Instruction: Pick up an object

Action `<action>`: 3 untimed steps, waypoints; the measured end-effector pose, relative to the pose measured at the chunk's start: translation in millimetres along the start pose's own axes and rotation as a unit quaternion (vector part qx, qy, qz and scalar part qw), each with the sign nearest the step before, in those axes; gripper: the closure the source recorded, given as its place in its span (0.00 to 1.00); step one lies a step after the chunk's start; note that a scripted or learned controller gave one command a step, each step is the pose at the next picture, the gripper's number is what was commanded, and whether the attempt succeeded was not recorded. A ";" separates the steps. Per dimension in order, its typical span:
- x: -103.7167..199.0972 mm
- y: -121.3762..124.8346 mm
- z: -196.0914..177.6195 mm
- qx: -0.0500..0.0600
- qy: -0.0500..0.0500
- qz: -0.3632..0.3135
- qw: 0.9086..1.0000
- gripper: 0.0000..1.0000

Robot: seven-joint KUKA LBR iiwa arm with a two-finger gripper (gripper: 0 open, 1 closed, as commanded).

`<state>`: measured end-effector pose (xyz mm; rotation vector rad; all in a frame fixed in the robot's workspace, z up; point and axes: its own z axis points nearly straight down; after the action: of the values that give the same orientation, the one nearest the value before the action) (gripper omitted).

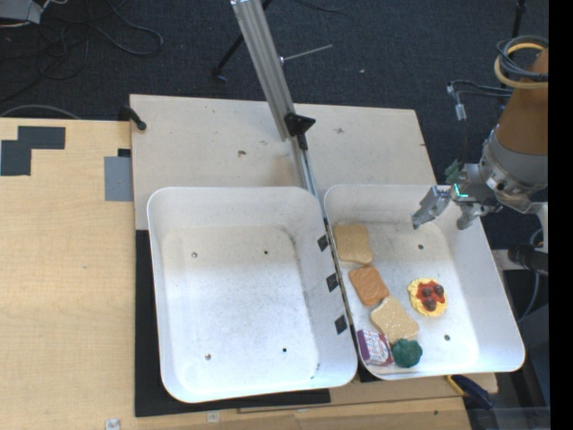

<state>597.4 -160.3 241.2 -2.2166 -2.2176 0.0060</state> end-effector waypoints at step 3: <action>-11.0 -4.2 91.3 0.000 0.000 0.000 1.000 0.00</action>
<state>592.5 -171.1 149.9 -2.2169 -2.2160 0.0068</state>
